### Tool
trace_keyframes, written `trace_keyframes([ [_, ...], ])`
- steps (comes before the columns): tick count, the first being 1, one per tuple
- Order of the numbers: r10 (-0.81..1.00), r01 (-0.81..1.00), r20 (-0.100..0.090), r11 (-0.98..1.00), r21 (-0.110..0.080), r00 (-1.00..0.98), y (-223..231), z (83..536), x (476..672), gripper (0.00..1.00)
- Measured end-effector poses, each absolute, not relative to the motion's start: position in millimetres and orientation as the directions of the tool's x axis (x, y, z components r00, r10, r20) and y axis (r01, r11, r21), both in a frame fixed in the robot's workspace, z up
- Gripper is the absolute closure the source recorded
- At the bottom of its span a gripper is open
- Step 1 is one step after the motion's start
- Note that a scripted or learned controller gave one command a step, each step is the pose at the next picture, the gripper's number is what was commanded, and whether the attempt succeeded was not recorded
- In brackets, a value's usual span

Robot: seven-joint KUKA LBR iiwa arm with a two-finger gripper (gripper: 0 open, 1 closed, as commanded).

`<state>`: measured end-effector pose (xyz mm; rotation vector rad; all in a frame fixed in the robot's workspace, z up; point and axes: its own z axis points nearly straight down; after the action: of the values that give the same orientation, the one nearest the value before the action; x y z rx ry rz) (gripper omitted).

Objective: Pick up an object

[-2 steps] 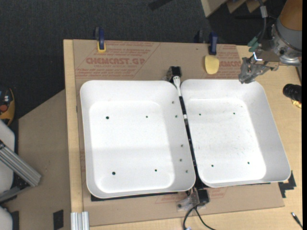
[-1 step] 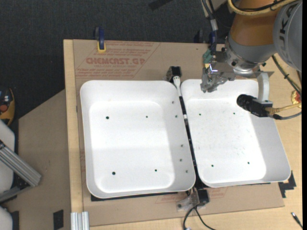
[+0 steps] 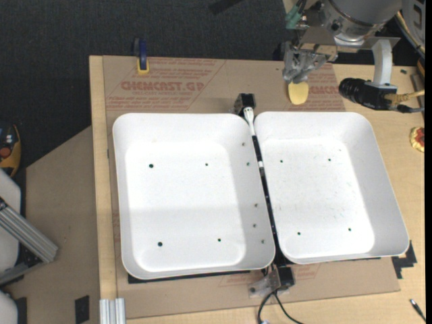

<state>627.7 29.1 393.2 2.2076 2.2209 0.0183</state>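
Note:
My gripper hangs at the top of the camera view, above the far edge of the right bin. A small pale yellow object, rounded and about as wide as the fingers, sits at the fingertips and pokes out just below them. The gripper is shut on it. The object appears against the brown board behind the bin, not resting in either bin.
The left bin and the right bin lie side by side on a brown board, joined by a dark strip with a black clip at its far end. A blue and yellow clamp stands at the board's far left edge.

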Motion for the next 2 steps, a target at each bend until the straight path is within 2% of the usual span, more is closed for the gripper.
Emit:
trace_keyframes([
  [1, 1.0, 1.0, 0.0, 0.003, -0.006, -0.003, 58, 286, 659.3, 1.0],
  [2, 1.0, 1.0, -0.002, -0.005, 0.006, 0.005, 4, 321, 667.2, 1.0],
])
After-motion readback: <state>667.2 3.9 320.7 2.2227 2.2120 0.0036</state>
